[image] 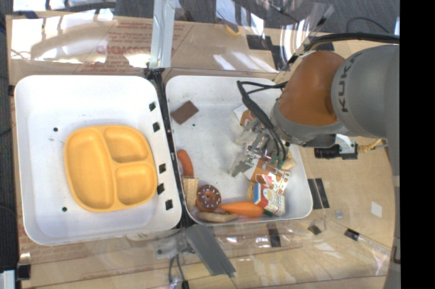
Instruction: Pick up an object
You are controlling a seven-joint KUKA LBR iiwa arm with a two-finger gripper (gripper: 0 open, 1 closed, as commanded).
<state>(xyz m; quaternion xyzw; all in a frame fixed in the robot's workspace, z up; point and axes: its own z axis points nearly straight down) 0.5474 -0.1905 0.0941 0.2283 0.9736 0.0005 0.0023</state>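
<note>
You see the arm (340, 94) coming in from the right of the frame, with its orange band over the right bin (204, 87). The gripper (253, 153) hangs low in the right-centre of this bin, just above the floor. Its metal parts are small and mixed with cables, so you cannot tell how the claw stands, and nothing is clearly seen between them.

The nearest objects to the gripper are the colourful carton (270, 187), which lies just below and right of it, against the bin's right wall, and a small packet (246, 117) just above it. Along the lower edge of the bin lie an orange carrot (243, 209), a chocolate donut (208, 197), a pale banana-like piece (214, 216) and a waffle-coloured piece (189, 187). A red sausage (185, 162) lies by the left wall, and a brown flat square (184, 111) lies in the upper left part, well apart from the gripper.

The left bin (41, 104) holds a yellow divided plate (109, 166) with three compartments, lying flat in the middle.
</note>
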